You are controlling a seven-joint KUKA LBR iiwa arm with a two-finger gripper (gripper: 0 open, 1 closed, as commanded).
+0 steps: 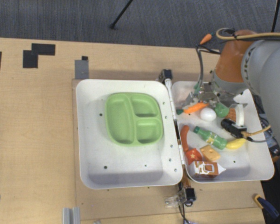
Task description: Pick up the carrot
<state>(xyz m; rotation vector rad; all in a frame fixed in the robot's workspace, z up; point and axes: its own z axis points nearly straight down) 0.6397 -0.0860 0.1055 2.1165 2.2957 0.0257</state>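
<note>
The carrot (194, 109) is small and orange with a green tip. It lies in the right bin (259, 167), near that bin's upper left, pointing toward the divider. My gripper (203, 98) hangs over the back of this bin, directly above and just behind the carrot, very close to it. The arm's orange band and grey body cover the bin's upper right corner. A white egg (207, 114) rests against the carrot's right end.
The right bin also holds a green piece (221, 109), a green bottle (210, 136), a yellow banana (236, 144), a red sausage (184, 136), a red tomato (193, 154), a cheese wedge (210, 152) and a small carton (206, 169). A green divided plate (133, 118) sits in the left bin (91, 171).
</note>
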